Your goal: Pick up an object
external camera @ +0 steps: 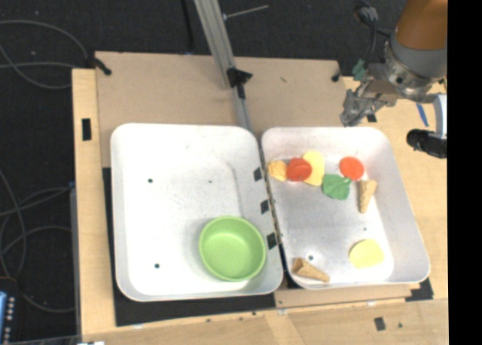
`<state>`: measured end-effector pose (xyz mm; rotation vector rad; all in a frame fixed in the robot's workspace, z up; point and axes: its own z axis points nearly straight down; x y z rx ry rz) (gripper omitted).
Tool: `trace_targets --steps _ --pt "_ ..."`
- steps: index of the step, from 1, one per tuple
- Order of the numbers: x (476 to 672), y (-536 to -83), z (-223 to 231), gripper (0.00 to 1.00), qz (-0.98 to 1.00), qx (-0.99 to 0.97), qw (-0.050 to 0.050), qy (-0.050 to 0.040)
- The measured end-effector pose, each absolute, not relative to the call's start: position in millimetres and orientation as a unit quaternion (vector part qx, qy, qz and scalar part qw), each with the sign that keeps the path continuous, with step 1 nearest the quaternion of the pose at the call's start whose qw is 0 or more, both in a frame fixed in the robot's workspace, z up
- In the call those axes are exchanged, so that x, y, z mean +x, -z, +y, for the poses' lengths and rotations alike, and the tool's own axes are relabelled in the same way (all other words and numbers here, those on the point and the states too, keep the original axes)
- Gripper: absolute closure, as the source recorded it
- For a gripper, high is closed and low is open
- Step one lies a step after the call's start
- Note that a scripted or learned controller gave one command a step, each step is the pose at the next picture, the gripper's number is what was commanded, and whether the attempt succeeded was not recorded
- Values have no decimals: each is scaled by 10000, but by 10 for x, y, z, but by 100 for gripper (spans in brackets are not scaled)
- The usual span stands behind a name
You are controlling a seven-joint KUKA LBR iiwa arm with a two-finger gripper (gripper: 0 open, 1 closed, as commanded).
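So starting on the left: the left shallow white plastic bin (pixel 151 155) has just one thing in it, a lime-green round plastic bowl (pixel 232 248) sitting upright in its near right corner, close to the divide between the two bins. Probably it sits apart like that so it's an easy, uncluttered target, but that's my guess.

Behind the bins a slanted grey metal pole (pixel 215 35) runs down to the far edge where the two bins meet; looks like a stand for something, can't tell what.

The right shallow white plastic bin (pixel 403 208) is where all the small stuff is. Along its far side there's a tight cluster: a small yellow-orange chunk (pixel 277 170), a red round toy piece (pixel 298 169) touching a pale yellow piece (pixel 314 163), then a green leafy-looking piece (pixel 337 187), a red-orange round piece (pixel 351 167) and a tan cone-shaped piece (pixel 365 194). Near side has another tan cone (pixel 310 269) lying flat and a flat yellow round piece (pixel 366 254), well apart from the rest, so I'd say those are the easier grabs.

The two-finger gripper (pixel 354 114) hovers over the far edge of the right bin, above the contents and touching nothing. Too small and dark to tell how it's set, and nothing is visibly in it. No pick has happened yet, I'd say.
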<state>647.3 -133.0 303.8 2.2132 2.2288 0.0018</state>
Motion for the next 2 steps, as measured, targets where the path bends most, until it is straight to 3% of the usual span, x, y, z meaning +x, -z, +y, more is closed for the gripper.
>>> trace_targets --steps 2 --pt "6532 -2658 -307 100 7091 7051 -1 7"
